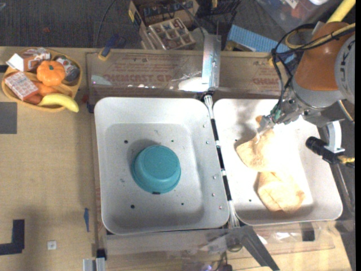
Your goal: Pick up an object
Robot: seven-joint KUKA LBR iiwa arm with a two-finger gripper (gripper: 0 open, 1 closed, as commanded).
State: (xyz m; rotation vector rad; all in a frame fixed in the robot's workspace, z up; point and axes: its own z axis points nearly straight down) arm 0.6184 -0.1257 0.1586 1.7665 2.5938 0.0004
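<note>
Wooden bench [45, 168] carries two white bins; floor clutter lies beyond. Gripper [269, 121] sits over the right bin [321, 208], pinching the far corner of a tan cloth [265, 154], which drapes toward the near side.

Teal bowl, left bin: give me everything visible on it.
The teal bowl looks like smooth plastic, round, and sits upside down with its flat base up. It rests near the middle of the left bin, slightly toward the front, on the bin floor. Nothing else touches it; the gripper is over the right bin.
</note>
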